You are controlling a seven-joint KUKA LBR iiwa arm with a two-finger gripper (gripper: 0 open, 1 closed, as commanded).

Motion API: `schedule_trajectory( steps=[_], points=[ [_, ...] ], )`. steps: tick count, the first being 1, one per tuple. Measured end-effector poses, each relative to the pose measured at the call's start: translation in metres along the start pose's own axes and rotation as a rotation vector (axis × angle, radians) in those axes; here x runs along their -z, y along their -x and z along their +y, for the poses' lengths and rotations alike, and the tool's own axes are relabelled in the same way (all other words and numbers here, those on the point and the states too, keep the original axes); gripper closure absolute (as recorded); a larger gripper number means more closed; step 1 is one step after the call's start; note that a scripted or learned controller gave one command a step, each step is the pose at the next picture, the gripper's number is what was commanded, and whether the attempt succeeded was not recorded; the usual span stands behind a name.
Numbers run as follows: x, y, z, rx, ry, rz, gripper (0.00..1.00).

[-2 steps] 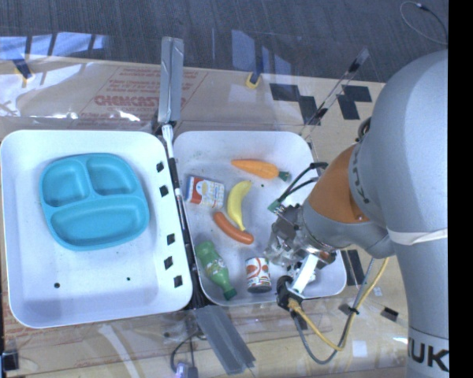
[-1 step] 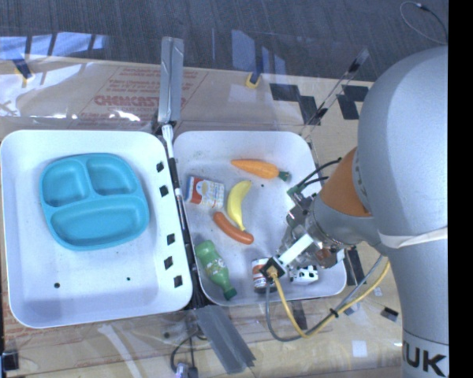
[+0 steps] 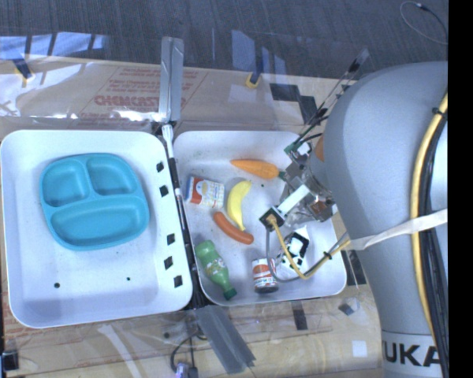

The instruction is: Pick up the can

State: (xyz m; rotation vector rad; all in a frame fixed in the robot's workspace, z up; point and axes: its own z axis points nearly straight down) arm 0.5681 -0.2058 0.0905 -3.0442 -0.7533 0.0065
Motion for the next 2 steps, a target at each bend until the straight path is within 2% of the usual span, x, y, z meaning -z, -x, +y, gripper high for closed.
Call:
schedule_trajectory(
  steps=[1, 2],
  points=[
    [0.05, 0.043, -0.02, -0.006, -0.001, 0.001, 0.0],
    [0.033, 0.077, -0.037, -0.07, 0.013, 0.018, 0.0]
  ],
)
